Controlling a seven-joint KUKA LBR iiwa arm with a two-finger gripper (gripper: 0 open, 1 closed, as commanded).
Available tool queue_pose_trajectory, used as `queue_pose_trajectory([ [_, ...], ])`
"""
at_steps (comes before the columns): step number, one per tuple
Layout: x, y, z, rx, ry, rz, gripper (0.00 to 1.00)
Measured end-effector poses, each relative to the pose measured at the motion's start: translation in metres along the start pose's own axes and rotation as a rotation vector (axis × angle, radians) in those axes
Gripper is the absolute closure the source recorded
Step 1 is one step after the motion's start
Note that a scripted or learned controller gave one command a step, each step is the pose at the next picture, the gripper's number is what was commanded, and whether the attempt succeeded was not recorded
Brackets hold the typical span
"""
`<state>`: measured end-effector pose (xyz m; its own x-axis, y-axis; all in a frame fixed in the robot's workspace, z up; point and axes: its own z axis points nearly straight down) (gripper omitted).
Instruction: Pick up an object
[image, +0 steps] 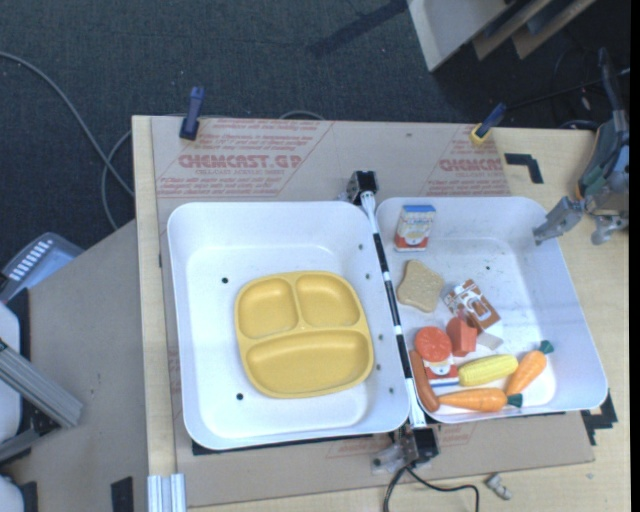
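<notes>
The right bin (565, 270) holds several toy foods. A small milk carton (415, 225) stands at its back, with a bread slice (421, 286) in front of it and a small brown-and-white packet (471, 304) to the right. Toward the front lie a tomato slice (433, 344), a red piece (463, 335), a corn cob (487, 369), a hot dog (424, 381) and two carrots (527, 370) (476, 401). My gripper (572, 232) hangs over the bin's far right corner. It is open with nothing between its fingers, well away from the food.
In the left bin (200, 300), a yellow divided plate (303, 332) lies in the middle. A black divider strip (385, 285) runs between the bins. The arm (608, 170) enters from the right edge. Blue clamps (191, 112) (488, 121) sit at the board's back.
</notes>
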<state>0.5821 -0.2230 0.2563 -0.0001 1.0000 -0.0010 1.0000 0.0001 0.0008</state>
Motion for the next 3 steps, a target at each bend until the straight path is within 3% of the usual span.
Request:
queue_pose_trajectory([
  [1,0.051,0.067,0.103,0.003,0.002,-0.001,0.0],
  [2,0.001,0.084,0.133,-0.001,-0.001,0.0,0.0],
  [3,0.132,0.044,0.146,0.002,0.003,-0.001,0.0],
])
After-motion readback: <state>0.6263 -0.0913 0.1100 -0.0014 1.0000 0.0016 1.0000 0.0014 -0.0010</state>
